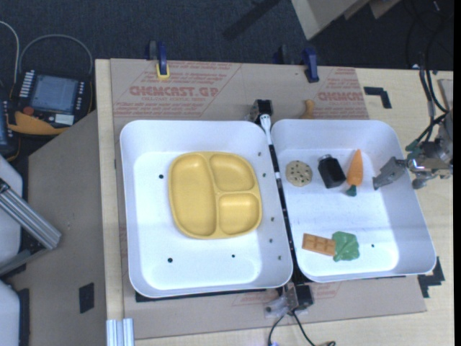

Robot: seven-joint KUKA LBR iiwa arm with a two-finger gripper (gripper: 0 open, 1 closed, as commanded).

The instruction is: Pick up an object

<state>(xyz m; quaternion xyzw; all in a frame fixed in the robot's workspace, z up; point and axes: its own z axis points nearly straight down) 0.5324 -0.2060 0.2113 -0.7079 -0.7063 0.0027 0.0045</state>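
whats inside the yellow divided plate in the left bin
Nothing shows in any of the three compartments of the yellow plate. It lies flat in the left bin, covering the floor beneath it, so what is under it cannot be seen.

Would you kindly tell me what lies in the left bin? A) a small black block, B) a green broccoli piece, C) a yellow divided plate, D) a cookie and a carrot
C: the yellow divided plate sits alone in the left bin, while the cookie, carrot, broccoli piece and black block all lie in the right bin.
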